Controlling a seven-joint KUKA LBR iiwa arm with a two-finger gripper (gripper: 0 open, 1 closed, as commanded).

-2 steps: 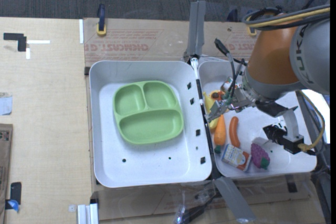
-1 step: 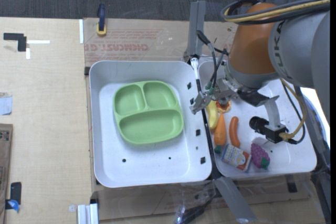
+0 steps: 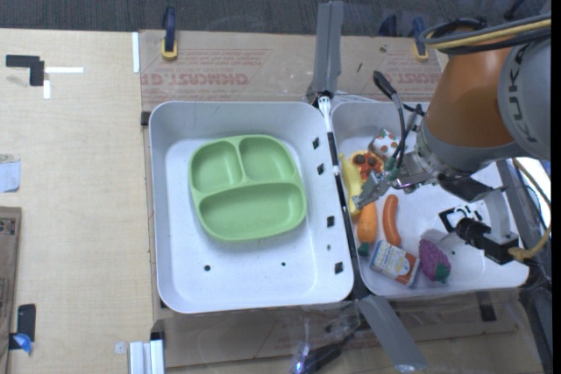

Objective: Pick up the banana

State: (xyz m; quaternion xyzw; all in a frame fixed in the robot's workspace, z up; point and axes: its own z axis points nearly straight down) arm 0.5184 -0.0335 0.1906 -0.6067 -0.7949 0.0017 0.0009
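- You are watching the gripper [image 3: 379, 182] hovering at the banana [image 3: 350, 179] in the right bin [image 3: 491, 276]
- Fingers' state: cannot tell; banana is lying unlifted

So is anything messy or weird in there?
A bit. All the toy food is crowded into the right bin, jumbled along its left side, while the green plate in the left bin holds none. The gripper is down by the banana. Nothing looks spilled or broken.
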